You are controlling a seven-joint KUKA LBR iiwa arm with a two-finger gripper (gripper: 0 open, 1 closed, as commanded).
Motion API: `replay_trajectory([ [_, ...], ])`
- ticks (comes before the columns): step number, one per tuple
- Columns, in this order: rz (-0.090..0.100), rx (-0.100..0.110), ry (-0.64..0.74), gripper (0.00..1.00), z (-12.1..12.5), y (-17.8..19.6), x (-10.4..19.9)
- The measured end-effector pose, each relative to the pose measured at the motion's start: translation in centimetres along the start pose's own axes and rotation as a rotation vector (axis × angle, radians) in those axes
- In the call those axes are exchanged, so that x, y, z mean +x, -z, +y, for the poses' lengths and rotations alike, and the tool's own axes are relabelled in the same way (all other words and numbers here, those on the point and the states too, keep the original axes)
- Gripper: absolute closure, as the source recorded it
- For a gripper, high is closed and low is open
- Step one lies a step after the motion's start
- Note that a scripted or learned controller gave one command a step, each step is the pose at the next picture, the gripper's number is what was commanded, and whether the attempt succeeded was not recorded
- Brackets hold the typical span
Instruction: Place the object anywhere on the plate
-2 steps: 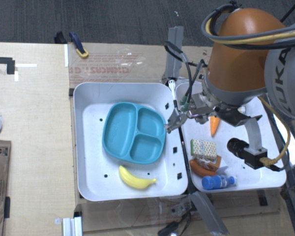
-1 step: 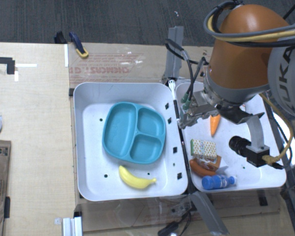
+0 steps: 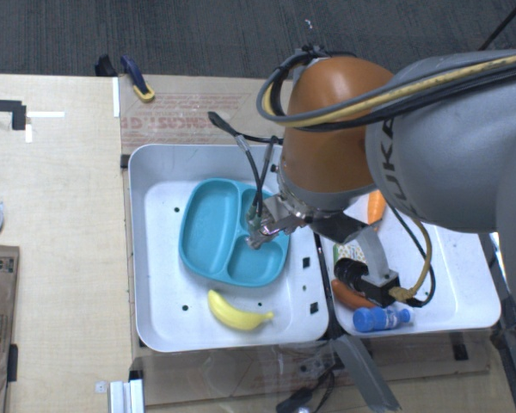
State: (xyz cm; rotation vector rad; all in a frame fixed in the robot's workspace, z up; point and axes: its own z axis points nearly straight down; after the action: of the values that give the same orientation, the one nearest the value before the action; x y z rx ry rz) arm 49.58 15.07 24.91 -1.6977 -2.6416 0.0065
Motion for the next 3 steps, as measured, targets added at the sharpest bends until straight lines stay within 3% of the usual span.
replay_trajectory([
  [1,-0.001,-0.002,0.209,1.0,0.98,2.37,6.5],
  [2,-0.001,-0.002,0.209,0.0,0.98,2.37,6.49],
  [3,-0.002,0.0,0.208,1.0,1.01,3.18,6.35],
])
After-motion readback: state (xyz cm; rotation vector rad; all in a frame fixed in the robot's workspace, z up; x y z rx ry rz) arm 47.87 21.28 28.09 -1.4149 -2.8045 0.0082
